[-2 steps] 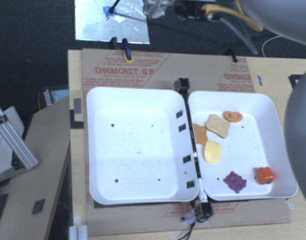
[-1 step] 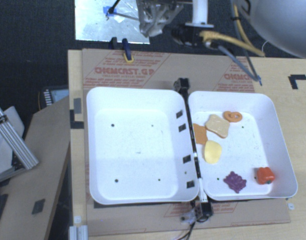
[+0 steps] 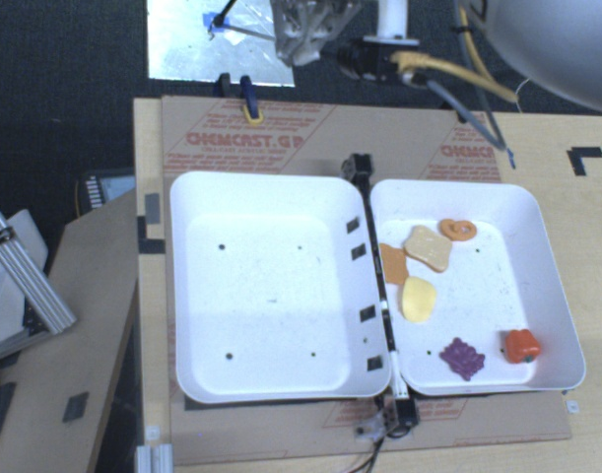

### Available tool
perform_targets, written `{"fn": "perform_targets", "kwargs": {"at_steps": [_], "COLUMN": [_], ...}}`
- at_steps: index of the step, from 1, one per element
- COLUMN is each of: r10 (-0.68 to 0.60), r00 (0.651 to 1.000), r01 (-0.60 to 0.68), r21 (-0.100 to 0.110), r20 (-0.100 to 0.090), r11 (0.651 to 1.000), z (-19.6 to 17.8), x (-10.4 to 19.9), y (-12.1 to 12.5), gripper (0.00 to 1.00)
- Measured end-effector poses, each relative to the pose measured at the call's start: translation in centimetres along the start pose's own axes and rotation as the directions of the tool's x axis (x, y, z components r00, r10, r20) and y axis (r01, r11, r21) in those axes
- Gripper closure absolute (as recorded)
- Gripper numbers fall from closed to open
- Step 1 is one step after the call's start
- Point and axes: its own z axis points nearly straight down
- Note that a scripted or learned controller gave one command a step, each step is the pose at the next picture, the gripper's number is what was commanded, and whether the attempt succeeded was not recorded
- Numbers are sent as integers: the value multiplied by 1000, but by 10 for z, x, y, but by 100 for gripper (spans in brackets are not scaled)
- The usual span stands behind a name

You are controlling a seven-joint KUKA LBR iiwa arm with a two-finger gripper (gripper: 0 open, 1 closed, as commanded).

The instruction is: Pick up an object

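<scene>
The pincer (image 3: 302,39) hangs above the bench's far edge (open or closed, I cannot tell), well apart from the right bin (image 3: 549,264).

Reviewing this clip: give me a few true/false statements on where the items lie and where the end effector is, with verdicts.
1. All the small items lie in the right bin. True.
2. The purple grapes sit in the left bin. False: they lie near the right bin's front edge.
3. The end effector hangs above the bench's far side, beyond both bins. True.
4. The orange-red item touches the yellow piece. False: they lie well apart.
5. The pretzel-like ring lies beside the toast-coloured slice. True.
</scene>
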Motion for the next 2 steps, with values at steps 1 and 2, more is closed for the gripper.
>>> {"fn": "perform_targets", "kwargs": {"at_steps": [1,2], "r10": [-5,0], "r00": [1000,1000], "r01": [5,0], "r21": [2,0], "r20": [-2,0], "r11": [1000,1000], "z": [-1,0], "x": [1,0], "y": [-66,-59], "gripper": [100,100]}}
